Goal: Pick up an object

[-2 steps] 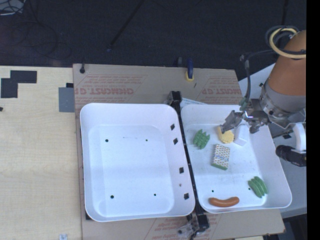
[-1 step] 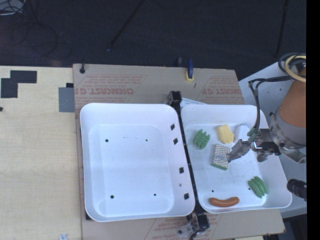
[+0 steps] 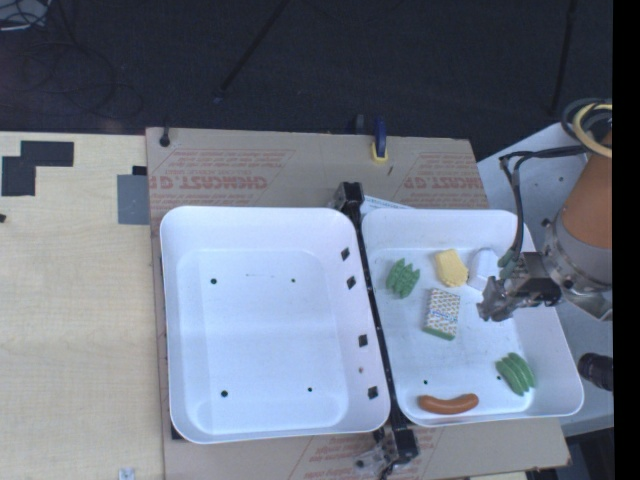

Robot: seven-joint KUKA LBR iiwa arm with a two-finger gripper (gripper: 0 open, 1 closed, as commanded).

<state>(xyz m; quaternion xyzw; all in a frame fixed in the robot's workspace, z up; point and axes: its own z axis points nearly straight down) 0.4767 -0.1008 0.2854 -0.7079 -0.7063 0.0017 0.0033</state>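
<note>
My claw: the dark two-finger metal gripper on my grey arm with its orange band hangs over the right part of the shallow white plastic right bin.
Claw state: I cannot tell whether it is open or closed (the tip is a dark blur against the white floor), and I see nothing gripped in it.
Nearest thing: a small white rounded object lies just up and left of my claw, beside it; whether they touch I cannot tell.
Yellow block: a small yellow rounded block sits left of my claw and a little higher, next to the white object.
Patterned box: a flat white box with a speckled face and green edge lies left of my claw, about level with it, apart from it.
Green ridged piece: a green ridged toy vegetable lies further left of my claw, beyond the box.
Green pod: a green bumpy pod-shaped toy lies below my claw, near the bin's lower right corner.
Sausage: an orange-brown toy sausage lies below and left of my claw, along the bin's near wall.
Other bin: the shallow white plastic left bin sits well left of my claw, touching the right bin along a black clipped seam.
Surface: both bins rest on a brown printed cardboard sheet over a pale wooden bench.
Room: dark floor with cables lies beyond the bench.
</note>
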